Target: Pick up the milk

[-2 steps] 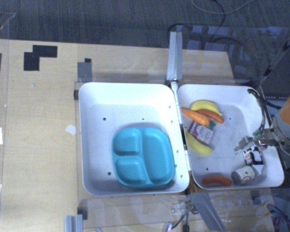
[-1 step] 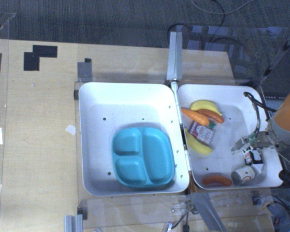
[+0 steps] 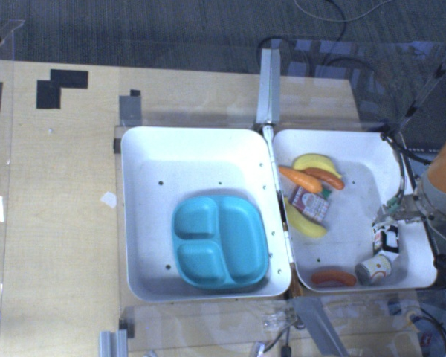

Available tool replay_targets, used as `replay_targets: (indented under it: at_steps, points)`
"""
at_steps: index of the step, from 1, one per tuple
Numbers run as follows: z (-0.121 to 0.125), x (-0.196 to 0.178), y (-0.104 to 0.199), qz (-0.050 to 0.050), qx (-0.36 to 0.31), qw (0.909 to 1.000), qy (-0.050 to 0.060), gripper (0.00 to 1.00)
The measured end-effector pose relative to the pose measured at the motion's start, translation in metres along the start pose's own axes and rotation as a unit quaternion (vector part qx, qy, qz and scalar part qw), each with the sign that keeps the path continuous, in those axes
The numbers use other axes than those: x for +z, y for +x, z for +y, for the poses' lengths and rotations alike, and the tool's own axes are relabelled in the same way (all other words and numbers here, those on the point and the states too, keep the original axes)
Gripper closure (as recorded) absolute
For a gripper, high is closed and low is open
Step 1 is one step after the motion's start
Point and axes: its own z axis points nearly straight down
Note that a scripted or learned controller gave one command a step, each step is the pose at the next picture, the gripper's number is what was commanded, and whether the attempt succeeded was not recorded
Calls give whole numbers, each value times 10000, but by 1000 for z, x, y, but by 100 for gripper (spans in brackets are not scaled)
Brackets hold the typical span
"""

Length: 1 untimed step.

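Note:
The milk (image 3: pixel 385 239), a small white carton with black markings, stands near the right wall of the right bin (image 3: pixel 357 155). My gripper (image 3: pixel 390 218) hangs right over the carton's top, reaching in from the right below the arm's orange band (image 3: pixel 444 166). The gripper's body hides part of the carton, and I cannot see whether it touches it.
In the right bin lie two bananas (image 3: pixel 315 163), a carrot (image 3: pixel 300 178), a red sausage (image 3: pixel 324 177), a dark red packet (image 3: pixel 310 202), a hot dog (image 3: pixel 333 278) and a grey can (image 3: pixel 373 269) just in front of the milk. The left bin holds a blue divided tray (image 3: pixel 219 240).

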Motion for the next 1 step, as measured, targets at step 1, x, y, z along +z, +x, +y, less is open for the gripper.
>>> replay_targets:
  at_steps: [1]
  points:
    - [-1, 2, 1, 16, -4, 10000, 27, 0]
